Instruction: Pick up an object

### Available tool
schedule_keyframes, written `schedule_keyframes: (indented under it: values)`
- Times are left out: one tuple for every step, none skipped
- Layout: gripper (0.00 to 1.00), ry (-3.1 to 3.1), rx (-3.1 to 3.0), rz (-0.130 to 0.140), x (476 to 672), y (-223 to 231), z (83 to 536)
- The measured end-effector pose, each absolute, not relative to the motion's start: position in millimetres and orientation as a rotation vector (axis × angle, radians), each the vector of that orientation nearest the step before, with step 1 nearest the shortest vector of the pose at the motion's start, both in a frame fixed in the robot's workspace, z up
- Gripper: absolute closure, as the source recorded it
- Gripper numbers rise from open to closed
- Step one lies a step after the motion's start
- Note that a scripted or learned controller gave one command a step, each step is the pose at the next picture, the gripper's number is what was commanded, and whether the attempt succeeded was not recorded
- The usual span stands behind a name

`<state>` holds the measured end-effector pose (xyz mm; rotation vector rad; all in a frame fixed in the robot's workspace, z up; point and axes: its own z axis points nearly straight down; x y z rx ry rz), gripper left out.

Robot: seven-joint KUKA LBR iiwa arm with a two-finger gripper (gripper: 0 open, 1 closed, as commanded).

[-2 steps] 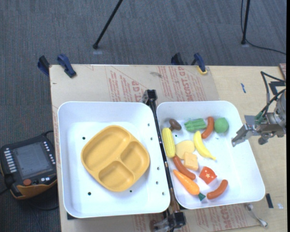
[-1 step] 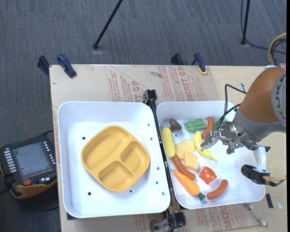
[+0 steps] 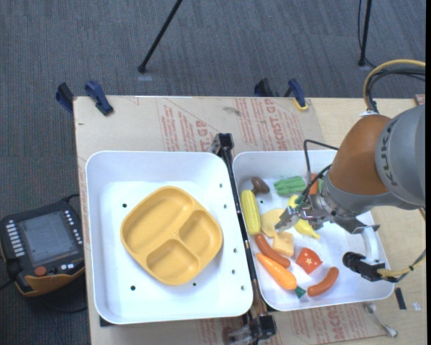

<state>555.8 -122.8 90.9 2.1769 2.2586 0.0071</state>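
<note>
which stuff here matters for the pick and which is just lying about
For the job:
gripper, low over the right bin
corn cob
carrot
two sausages
red piece
green piece
brown piece
pale yellow pieces

Lying about:
yellow divided plate in the left bin
pendant beside the bench
blue clamps

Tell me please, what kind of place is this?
Probably a robot test lab: a bench with two clamped white bins, toy food such as a corn cob, and a handheld control pendant on grey carpet.
</note>
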Motion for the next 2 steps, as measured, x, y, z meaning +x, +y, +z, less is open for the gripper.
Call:
schedule_keyframes:
  values:
    - [1.00, 2.261, 2.185, 0.001, 553.8, -122, 98]
    - [1.00, 2.518, 1.876, 0.002, 569.8, -74, 263]
